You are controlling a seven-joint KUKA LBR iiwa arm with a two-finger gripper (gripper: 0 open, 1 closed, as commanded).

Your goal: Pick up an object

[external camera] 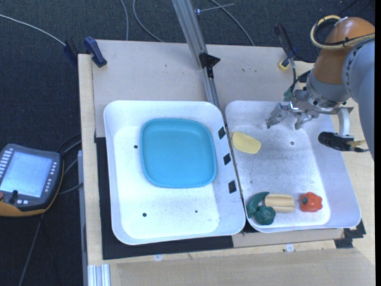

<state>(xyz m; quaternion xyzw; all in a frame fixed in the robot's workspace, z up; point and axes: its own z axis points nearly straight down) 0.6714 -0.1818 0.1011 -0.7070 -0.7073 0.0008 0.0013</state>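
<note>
Grey arm with orange band reaches in from the table's right edge. The tool [289, 117] hangs over the far end of the right shallow white bin [333, 177], fingers spread apart, nothing between them — released, no grasp.

Candidate objects all lie in the right bin. Pale yellow rounded plastic piece [246, 142] sits near the bin's left wall, toward the middle of the table, near the tool but apart from it. Along the bin's near end, in a row: dark green leafy toy vegetable [260, 208], tan cylindrical block [280, 202] touching it, red toy pepper [310, 202] just beside the block.

Left shallow white bin [122, 177] holds a light blue square plastic plate [178, 152], well apart from the tool.

Progress: early. Nothing lifted, nothing gripped, every object rests on a bin floor. Left to do: choose a target (yellow piece looks closest), descend over it, close, lift. The near-end row is crowded, so a grasp there likely risks bumping neighbours.
</note>
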